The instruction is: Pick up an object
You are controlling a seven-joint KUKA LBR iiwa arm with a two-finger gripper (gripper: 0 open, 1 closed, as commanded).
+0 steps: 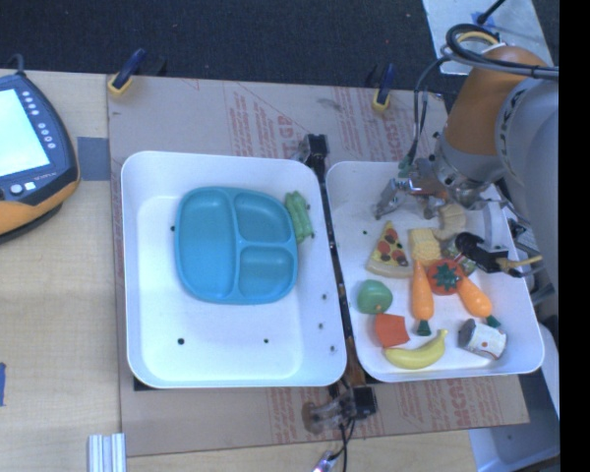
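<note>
One fixed overhead camera, slanting down over both bins [138, 264].

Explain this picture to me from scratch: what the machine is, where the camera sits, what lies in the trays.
One camera looks down at a slant on a bench. The grey and orange machine at right is a robot arm; its gripper hangs over the right bin. That bin holds toy food: a pizza slice, carrots, a banana, a green ball. I see nothing held. The left bin holds a blue divided plate and a green piece.

Tablet-like pendant [20, 160], perhaps; blue clamps [126, 72].
</note>
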